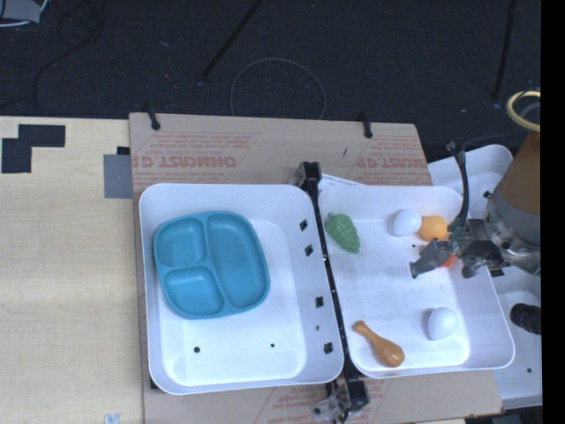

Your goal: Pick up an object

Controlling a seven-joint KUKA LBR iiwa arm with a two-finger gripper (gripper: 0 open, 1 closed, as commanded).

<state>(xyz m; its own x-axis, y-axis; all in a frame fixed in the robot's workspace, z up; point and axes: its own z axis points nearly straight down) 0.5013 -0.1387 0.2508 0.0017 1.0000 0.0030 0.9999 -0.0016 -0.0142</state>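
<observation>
Starting at your left, you have bare pale wood on the bench (62, 281), then a sheet of printed cardboard (265, 153) that seems to be there to carry and square up the two white bins. The left bin (229, 360) holds just a blue divided tray (212, 263), lying flat and well apart from everything you could pick, so you can probably ignore that side. Cross the black clips along the shared wall and you reach the right bin (388, 281), where the candidates are scattered with room around each: a green leafy piece (342, 232) near the divider, a tan drumstick-shaped toy (380, 344) low down, a white ball (406, 222) up top with an orange ball (433, 228) just beside it, and a second white ball (440, 323) toward the near right corner. Your gripper (433, 260) hangs over the right bin just below the orange ball, and I cannot tell whether it has closed on anything; nothing shows plainly between it. The arm comes in from the right edge. Behind the bench, the floor is dark carpet with loose cables.
</observation>
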